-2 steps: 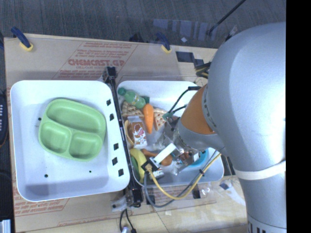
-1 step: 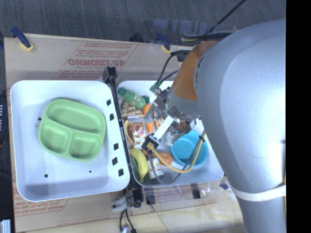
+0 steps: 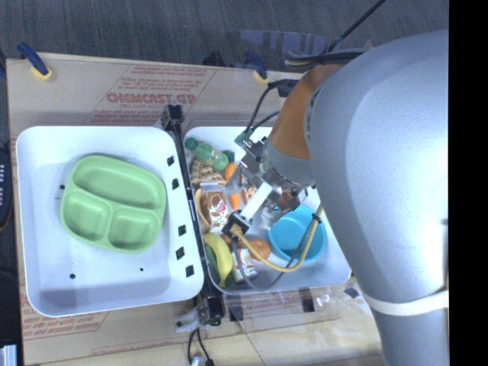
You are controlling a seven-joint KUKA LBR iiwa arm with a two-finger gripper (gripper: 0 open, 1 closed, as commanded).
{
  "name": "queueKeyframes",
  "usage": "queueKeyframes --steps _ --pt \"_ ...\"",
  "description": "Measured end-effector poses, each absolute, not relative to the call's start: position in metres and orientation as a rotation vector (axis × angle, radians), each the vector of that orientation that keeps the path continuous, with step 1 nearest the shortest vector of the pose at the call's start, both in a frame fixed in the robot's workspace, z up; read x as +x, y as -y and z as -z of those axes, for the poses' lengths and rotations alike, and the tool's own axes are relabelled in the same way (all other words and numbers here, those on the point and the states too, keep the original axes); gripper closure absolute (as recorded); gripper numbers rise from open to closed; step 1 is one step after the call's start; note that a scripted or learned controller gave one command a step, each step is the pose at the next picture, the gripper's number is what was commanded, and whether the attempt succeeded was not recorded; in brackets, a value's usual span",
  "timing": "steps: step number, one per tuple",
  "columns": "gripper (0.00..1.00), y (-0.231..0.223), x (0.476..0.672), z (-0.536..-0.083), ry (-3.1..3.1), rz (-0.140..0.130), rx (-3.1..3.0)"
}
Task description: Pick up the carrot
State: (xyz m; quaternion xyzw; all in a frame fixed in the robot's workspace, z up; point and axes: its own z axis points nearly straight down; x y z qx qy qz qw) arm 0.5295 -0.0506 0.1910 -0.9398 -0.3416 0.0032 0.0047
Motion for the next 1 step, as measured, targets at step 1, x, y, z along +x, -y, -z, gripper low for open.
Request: queueKeyframes --steps 1 --pt "0.00 0.0893 0.5300 -0.1035 0.714 0.000 -3.054"
